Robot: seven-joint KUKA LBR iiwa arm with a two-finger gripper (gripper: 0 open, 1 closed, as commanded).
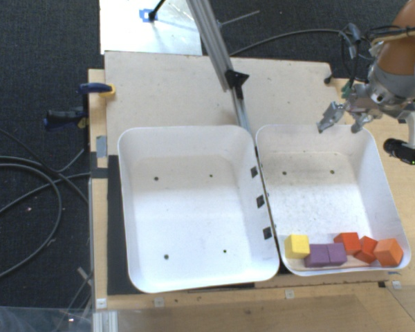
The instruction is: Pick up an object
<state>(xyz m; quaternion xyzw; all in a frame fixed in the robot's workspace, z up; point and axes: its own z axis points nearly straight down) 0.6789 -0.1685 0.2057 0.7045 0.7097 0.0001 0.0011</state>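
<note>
Two white bins sit side by side on the bench. The left bin shows bare floor, wide open room from wall to wall. The right bin holds five blocks in a row along its near wall: one yellow block, then one purple block, then three orange-red blocks crowded toward the near right corner, touching one another. The rest of that bin's floor lies open. The tool hangs above the far rim of the right bin, its two fingers spread apart with nothing between them, well apart from the blocks.
</note>
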